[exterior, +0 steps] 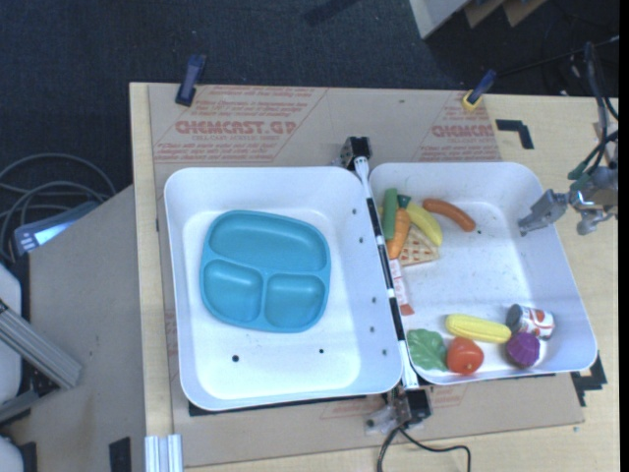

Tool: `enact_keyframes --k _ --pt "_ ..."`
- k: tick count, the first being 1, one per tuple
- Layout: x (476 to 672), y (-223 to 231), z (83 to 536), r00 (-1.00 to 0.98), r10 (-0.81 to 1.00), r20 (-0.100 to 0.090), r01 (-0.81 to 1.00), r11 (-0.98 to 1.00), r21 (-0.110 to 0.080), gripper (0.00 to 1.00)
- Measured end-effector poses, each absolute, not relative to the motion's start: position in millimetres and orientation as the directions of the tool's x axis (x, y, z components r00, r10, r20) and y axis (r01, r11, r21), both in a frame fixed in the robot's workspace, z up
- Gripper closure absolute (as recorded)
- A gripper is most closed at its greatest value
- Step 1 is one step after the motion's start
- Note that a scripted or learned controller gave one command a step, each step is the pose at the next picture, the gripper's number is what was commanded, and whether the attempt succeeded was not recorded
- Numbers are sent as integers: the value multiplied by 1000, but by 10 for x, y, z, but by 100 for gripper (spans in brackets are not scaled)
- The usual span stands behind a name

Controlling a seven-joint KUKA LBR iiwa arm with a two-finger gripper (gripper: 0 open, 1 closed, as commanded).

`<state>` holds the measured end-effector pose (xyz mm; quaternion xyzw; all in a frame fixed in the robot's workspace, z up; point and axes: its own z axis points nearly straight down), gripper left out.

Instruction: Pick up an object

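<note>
Left bin (187, 264), centre-left of frame: shallow, white, holding a blue three-compartment tray (265, 268).

Right bin (550, 254), centre-right of frame: shallow, white, its middle bare, with toy food in two clusters.

Upper-left cluster, against the divider: green vegetable (390, 205), carrot (400, 230), yellow banana-like piece (426, 224), waffle (419, 252) and red-orange sausage (450, 213), all touching or overlapping.

Lower cluster along the front wall: green leaf (427, 346), tomato (465, 356), yellow corn-like piece (478, 327), purple piece (524, 349), and a small white-and-red item (532, 320) of unclear kind.

Gripper (565, 209): at the right edge of the frame, over the right bin's upper right rim, apart from every toy. Jaw state cannot be told.

Risks, as judgement: no target is yet committed to. Both clusters are crowded and hug walls, so a descent could strike a rim, catch two pieces or push one aside. Rounded toys may slip. The sausage looks most exposed.
</note>
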<state>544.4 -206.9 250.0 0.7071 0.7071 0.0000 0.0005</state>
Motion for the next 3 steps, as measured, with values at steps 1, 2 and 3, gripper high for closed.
enact_keyframes --k 1,2,3 --pt "4783 -1633 1455 0 1000 1 1000 0 -3 0" --pt "5832 -1115 884 -1 1000 0 1000 1 8 0" --pt "6424 -945 867 0 1000 -3 1000 0 3 0"
